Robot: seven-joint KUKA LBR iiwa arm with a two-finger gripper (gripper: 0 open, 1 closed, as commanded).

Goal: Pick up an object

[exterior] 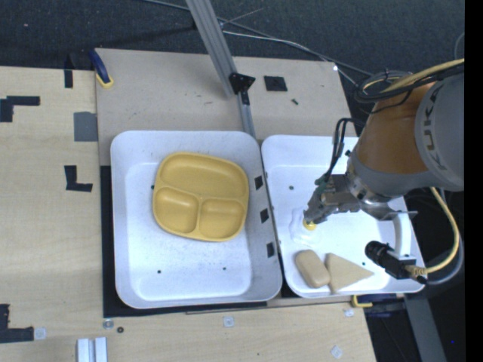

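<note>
The end effector (311, 219), grip state unreadable, hovers lower right above the bun (311, 268), so descent seems next.

The pale wooden bench (45, 225) is carrying two shallow white plastic bins side by side. The right-hand white bin (290, 161) is sitting directly beneath the grey two-finger gripper (311, 219), its floor just under the fingertips. The left-hand white bin (136, 277) is lying beside it, away from the gripper on the far side from the arm, the two rims touching along the middle.
</note>
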